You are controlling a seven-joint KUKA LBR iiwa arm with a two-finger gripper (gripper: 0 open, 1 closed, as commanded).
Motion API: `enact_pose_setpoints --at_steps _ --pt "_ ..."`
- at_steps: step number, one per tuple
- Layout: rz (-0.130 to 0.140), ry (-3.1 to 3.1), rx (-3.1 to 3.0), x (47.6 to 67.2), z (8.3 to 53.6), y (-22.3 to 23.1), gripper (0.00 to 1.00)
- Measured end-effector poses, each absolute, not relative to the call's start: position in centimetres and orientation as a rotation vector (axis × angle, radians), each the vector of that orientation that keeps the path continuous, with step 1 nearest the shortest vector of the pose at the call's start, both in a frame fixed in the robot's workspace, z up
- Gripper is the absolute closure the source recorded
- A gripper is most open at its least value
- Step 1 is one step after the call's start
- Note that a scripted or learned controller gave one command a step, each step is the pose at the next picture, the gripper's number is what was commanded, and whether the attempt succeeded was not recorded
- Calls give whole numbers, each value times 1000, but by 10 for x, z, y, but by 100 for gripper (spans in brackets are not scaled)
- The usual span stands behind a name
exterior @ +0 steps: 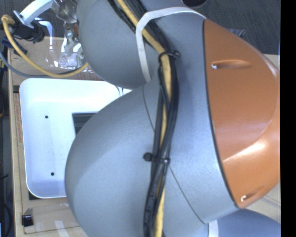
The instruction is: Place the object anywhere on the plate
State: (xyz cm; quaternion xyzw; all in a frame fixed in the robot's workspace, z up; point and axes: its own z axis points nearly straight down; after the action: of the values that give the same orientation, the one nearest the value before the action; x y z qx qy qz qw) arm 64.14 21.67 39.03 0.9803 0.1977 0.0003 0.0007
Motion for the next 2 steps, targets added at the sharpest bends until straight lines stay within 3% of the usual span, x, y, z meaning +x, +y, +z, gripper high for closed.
enact_pose_setpoints --at_steps 1,2 --pt "-17 947 2997 566 247 220 100" --pt "-17 1069 2957 496 185 207 100"
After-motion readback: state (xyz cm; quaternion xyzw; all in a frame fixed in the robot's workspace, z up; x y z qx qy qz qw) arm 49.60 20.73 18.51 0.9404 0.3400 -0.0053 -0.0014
